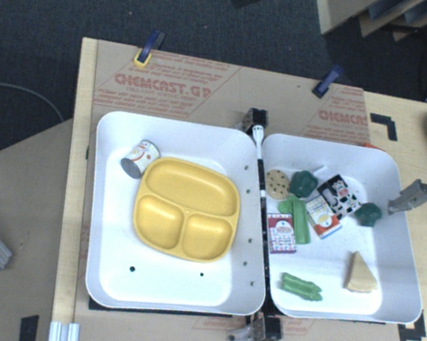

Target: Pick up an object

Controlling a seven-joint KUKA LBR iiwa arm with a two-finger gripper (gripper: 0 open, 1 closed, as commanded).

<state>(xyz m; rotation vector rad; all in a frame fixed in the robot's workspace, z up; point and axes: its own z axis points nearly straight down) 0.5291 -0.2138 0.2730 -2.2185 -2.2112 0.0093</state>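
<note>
Left bin [106,189]: a yellow divided plate [187,208] fills its middle, and a small can [139,158] lies on its side just off the plate's upper-left corner
Right bin [405,252]: a round cookie [277,183], green pieces, small cartons, a green pod [301,286] and a pale wedge [360,274] are scattered about
Dark green piece [367,213]: near the right wall, closest to the jaws but apart from them
Gripper [414,196]: over the right rim with nothing seen in its grasp; cannot tell how far apart the jaws stand

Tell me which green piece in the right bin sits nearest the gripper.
The dark green lump by the bin's right wall, closest to the gripper. The other green pieces lie further left or toward the near edge.
</note>
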